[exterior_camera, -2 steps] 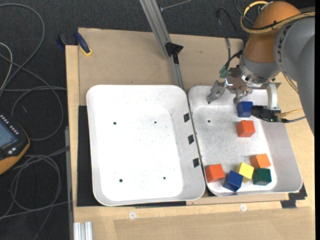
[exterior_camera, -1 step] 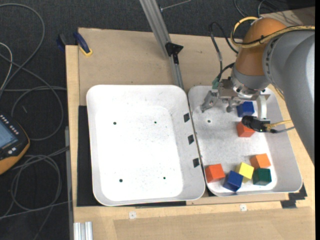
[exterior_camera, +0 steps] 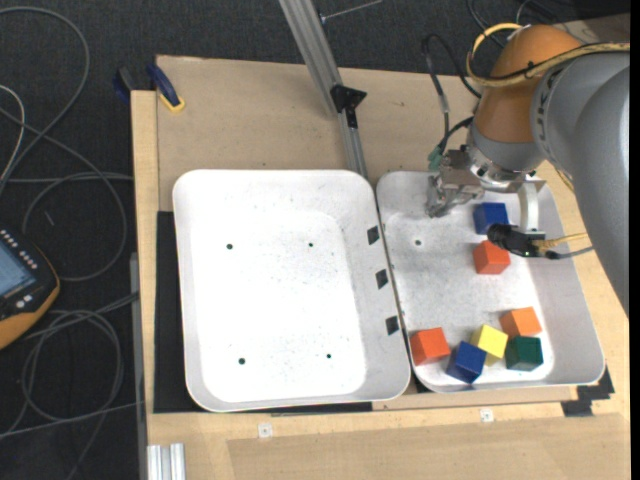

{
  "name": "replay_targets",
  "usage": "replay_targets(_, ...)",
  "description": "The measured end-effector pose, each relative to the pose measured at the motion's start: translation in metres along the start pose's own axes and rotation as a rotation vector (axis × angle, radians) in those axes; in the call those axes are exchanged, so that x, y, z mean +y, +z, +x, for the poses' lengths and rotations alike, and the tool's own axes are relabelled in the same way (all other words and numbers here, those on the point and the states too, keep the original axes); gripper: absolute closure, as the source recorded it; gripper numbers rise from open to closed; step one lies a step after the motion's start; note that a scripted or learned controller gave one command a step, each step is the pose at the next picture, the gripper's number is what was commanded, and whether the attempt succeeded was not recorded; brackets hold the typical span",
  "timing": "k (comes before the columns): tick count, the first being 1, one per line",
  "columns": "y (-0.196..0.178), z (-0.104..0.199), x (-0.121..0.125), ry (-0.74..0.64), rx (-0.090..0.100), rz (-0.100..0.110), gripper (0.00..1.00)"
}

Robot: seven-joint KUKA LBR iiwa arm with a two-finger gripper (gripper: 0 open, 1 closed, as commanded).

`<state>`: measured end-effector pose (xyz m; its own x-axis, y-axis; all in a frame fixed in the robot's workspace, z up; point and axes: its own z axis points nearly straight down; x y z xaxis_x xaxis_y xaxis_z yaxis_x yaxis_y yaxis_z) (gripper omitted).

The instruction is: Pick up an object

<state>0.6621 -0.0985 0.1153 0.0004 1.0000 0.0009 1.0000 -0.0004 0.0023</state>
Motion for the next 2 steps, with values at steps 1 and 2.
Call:
replay_targets(1, -0.057, 0.011, 0.001, -0.003, -0.001, -0.006, 1.00)
replay_targets(2, -0.121, 0.007, 0.008, -0.002, -0.003, -0.008, 1.00)
